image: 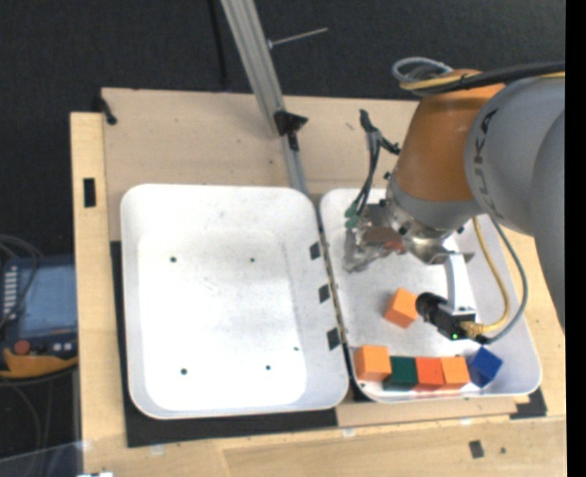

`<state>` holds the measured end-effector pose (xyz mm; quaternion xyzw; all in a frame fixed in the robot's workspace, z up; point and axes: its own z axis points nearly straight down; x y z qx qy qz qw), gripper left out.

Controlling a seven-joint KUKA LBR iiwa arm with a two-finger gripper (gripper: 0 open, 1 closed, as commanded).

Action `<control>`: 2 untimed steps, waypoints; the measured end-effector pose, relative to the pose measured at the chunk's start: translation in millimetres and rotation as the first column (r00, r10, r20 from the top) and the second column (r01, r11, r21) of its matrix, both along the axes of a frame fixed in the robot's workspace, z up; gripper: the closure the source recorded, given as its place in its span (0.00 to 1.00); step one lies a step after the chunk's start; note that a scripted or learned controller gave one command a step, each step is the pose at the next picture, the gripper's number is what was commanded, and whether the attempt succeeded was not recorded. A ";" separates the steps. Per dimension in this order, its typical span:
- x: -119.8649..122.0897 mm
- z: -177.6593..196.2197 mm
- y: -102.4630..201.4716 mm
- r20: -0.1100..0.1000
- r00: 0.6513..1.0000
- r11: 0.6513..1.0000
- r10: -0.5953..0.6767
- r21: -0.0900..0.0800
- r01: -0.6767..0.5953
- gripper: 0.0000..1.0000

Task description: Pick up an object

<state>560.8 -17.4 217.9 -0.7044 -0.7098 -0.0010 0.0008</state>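
wooden bench (204,137) — two white bins (223,296), dark floor (94,28)

Lone orange block (401,308): small cube, turned at an angle, lying near the middle of the right bin (516,366), apart from the others.
Row along the near wall: five blocks side by side, touching.
Row order, left to right: orange block (373,362), green block (403,373), orange-red block (430,372), light orange block (455,370), blue block (485,365).
Blue block: tilted, at the row's right end.
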 end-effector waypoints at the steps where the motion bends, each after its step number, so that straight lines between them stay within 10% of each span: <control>1: -15.2 15.3 51.1 0.000 1.000 1.000 0.001 0.000 -0.001 1.00; 2: -35.3 26.4 95.0 -0.003 1.000 1.000 0.001 0.000 -0.001 1.00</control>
